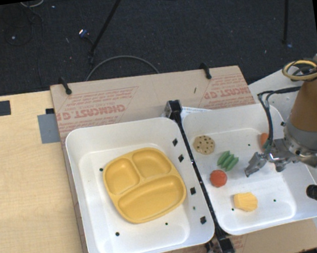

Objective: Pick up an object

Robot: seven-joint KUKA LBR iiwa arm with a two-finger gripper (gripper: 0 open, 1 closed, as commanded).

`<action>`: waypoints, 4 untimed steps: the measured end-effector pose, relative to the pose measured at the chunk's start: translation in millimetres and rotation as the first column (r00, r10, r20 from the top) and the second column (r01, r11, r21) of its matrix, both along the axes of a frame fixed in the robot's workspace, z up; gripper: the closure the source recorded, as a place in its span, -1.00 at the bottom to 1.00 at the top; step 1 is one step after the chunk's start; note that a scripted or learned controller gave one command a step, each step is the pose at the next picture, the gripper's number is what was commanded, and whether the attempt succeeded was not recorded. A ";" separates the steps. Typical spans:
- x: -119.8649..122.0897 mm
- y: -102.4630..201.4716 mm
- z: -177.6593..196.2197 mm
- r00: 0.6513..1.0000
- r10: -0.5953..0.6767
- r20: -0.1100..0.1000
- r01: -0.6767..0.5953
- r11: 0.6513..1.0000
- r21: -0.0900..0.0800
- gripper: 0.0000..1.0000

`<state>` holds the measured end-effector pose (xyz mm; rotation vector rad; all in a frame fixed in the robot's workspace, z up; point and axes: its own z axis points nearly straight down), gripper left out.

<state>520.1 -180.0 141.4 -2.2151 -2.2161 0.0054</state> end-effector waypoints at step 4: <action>-11.3 -6.2 55.5 1.000 -0.005 0.010 0.005 1.000 -0.004 1.00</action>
